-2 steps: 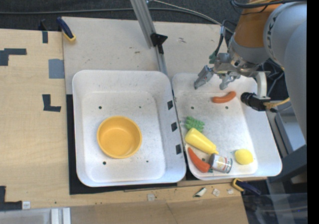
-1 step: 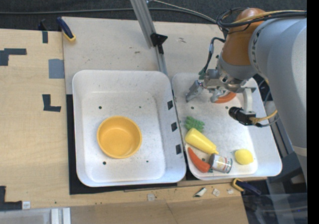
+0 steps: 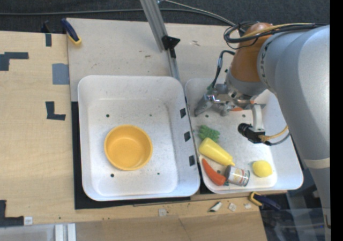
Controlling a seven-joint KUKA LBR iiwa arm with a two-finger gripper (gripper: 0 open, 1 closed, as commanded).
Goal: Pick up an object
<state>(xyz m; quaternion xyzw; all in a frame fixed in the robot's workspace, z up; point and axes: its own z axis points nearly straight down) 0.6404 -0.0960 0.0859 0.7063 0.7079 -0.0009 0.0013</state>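
- Nearest the camera: counter (image 3: 32, 143) front edge, wood grain, with dark tape marks on its left side.
- Left bin (image 3: 134, 87): white, shallow. Yellow bowl (image 3: 128, 147) sits upright in its front-left part, well apart from the walls.
- Blue-and-yellow clamp (image 3: 71, 30) at the back left corner of the grey mat (image 3: 118, 52) behind the bins.
- Metal pole (image 3: 155, 17) runs diagonally from the top edge down to the seam between the bins.
- Right bin (image 3: 289, 173): all task objects here, clustered in the front half.
- Green leafy piece (image 3: 209, 132) near the bin's left wall, touching the yellow corn-like piece (image 3: 216, 152) just in front of it.
- Orange carrot-like piece (image 3: 213, 172) lies in front of that, along the front-left corner.
- Small jar (image 3: 237, 175) on its side, just beside the carrot's right end.
- Yellow lemon-like ball (image 3: 261, 168) right of the jar, near but apart.
- Gripper (image 3: 213, 102) is over the back of the right bin, behind the green piece, not touching any object. Nothing visible between its fingers; whether they're spread or closed, can't tell.
- Arm (image 3: 300, 79) comes in from the right, orange band above the wrist.
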